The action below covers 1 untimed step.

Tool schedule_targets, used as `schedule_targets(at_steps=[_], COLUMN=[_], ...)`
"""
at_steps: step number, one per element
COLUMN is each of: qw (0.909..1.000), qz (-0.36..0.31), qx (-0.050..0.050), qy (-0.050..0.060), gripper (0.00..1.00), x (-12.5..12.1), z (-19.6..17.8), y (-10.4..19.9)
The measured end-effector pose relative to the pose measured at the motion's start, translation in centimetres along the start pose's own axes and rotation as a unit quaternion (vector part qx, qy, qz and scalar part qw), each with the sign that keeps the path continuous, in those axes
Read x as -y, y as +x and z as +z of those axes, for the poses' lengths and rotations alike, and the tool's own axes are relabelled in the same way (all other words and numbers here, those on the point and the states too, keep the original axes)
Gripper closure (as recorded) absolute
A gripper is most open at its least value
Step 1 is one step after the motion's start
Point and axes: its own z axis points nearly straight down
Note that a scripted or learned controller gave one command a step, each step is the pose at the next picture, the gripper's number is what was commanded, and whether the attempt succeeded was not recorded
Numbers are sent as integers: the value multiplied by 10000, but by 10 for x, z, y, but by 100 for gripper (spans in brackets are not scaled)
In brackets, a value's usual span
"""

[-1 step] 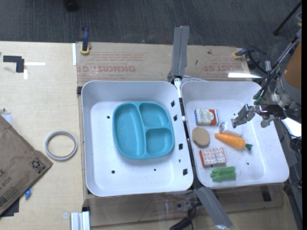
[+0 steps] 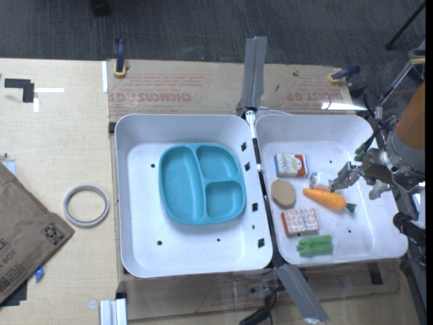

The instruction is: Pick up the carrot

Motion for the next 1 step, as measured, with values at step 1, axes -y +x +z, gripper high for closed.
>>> schedule_targets(at_steps=[1], qw=[9913], qz=[1317], qx=[6], qy=[-10], gripper=[0], x=[16], z=[-17], y=[33])
